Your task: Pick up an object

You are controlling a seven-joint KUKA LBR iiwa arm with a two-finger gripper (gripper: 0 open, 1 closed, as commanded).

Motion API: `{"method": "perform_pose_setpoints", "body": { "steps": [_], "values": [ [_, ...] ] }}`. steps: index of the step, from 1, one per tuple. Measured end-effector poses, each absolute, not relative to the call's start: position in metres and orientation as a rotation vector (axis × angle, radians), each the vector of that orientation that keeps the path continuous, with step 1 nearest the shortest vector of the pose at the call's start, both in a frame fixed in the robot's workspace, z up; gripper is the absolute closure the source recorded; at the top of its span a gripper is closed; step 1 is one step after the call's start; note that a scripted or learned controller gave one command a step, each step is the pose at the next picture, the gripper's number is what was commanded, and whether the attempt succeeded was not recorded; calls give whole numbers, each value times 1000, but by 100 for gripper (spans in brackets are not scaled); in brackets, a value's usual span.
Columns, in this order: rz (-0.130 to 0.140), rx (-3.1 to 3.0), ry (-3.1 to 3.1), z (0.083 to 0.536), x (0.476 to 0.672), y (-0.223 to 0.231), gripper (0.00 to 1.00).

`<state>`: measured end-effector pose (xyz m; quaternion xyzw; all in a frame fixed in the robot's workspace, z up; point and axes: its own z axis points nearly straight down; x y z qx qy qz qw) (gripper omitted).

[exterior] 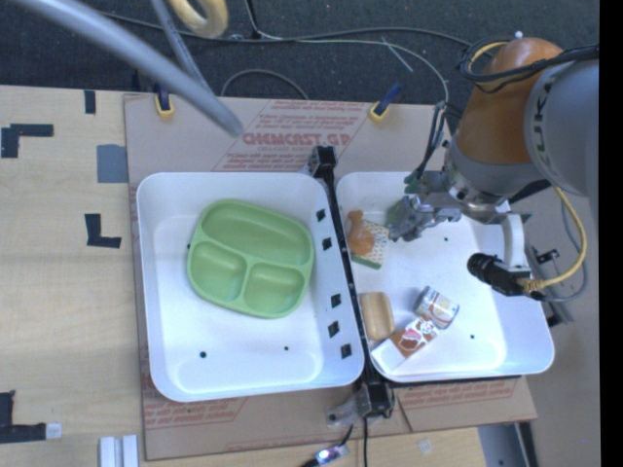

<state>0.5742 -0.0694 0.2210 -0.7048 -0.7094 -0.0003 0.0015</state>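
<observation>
The right bin (506, 353) holds several small items. An orange and green packet (365, 241) lies against its left wall. A tan bread-like block (377, 316) sits lower down, with a red and white packet (416, 338) and a small silver can (437, 307) beside it. My gripper (407, 219) hangs over the upper part of this bin, just right of the orange and green packet. The arm's grey wrist and orange band (501, 105) rise behind it. I see nothing between the fingers.
The left bin (170, 348) holds a green divided plate (251, 258). A black divider (336, 270) runs between the bins. Cables (506, 272) hang off the wrist over the right bin's right side. A grey pole (127, 42) crosses the upper left.
</observation>
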Motion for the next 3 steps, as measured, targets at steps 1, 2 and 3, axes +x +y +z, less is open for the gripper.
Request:
{"method": "perform_pose_setpoints", "body": {
  "steps": [1,2,3],
  "values": [
    [-2,-2212,-2228,229,570,-19,100],
    [2,-2213,-2226,220,561,27,100],
    [-1,-2211,-2229,230,553,82,100]
  ]
}}
